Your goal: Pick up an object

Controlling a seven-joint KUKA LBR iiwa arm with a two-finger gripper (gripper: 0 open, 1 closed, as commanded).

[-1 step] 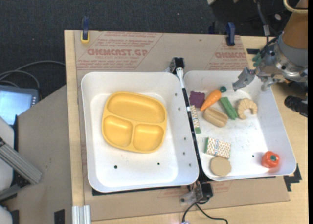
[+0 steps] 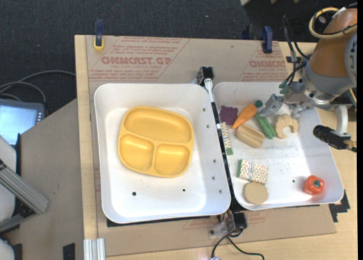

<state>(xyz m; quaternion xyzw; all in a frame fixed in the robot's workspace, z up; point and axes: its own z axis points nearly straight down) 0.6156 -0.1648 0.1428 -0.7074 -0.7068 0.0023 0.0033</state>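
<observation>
Reaching in from 3 o'clock, the grey arm point(image 2: 332, 54) with its orange band brings the gripper point(image 2: 283, 107) low over the 12 o'clock part of the right bin point(image 2: 334, 165). The fingers point(image 2: 273, 103) appear parted, with nothing seen between them, though the view is small and that reading is not firm. Directly at 6 o'clock of the gripper, just beside the fingertips, lies a pale knobbly piece point(image 2: 286, 125); whether it touches them cannot be told. A green piece point(image 2: 265, 124) lies at 7 o'clock of the gripper, near the left fingertip, and an orange carrot point(image 2: 245, 115) lies at 9 o'clock, tilted and touching or nearly touching the green piece. Further toward 9 o'clock sits a purple piece point(image 2: 228, 113) against the bin wall. A tan bread roll point(image 2: 250, 135) lies at 6 o'clock of the carrot. Toward the bin's 6 o'clock edge are a patterned packet point(image 2: 253, 171) and, just beside it, a round tan biscuit point(image 2: 256, 193). A red tomato point(image 2: 313, 184) lies well apart at the bin's 5 o'clock corner. The left bin point(image 2: 102, 139) holds a yellow divided plate point(image 2: 156, 142) near its centre. Both bins rest on the surface point(image 2: 142, 54), which bears red print.
</observation>
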